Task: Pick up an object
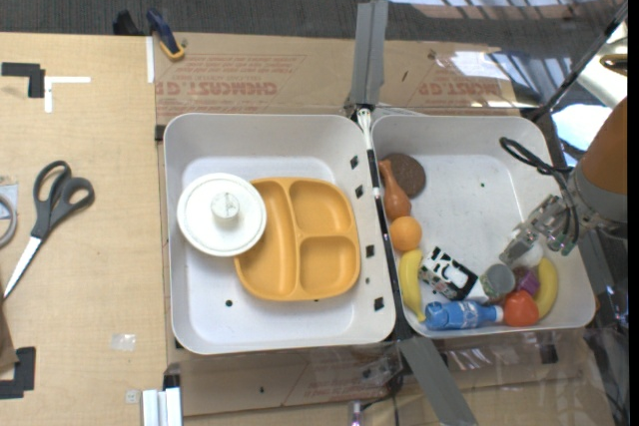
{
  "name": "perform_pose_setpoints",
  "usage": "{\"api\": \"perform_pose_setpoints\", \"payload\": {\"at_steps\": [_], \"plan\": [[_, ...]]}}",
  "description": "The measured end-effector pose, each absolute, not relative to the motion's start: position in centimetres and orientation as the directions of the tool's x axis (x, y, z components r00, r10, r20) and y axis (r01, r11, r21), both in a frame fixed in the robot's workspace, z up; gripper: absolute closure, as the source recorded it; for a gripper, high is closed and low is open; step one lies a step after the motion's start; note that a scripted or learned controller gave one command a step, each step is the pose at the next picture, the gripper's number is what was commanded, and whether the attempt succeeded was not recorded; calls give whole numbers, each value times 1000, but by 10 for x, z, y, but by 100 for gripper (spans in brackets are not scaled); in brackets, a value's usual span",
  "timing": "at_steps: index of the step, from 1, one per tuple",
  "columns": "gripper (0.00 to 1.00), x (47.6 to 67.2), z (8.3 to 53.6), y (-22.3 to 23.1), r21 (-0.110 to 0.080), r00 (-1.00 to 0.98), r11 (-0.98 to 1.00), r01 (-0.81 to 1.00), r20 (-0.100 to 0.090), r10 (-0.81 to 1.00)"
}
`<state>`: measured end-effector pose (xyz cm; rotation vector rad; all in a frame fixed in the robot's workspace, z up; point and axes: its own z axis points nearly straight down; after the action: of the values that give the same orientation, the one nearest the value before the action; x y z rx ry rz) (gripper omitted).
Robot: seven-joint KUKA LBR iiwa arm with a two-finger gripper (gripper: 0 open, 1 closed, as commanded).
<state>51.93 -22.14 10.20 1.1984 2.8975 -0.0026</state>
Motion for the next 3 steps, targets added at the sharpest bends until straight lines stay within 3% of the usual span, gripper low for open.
{"api": "perform_pose_setpoints", "payload": {"at_steps": [1, 2, 3], "plan": [[100, 560, 92, -149, 1, -503, 503, 864, -2, 864], [100, 564, 92, -113, 0, -405, 405, 914, -1, 914], [0, 564, 92, -116, 0, -402, 402, 916, -6, 916]]}}
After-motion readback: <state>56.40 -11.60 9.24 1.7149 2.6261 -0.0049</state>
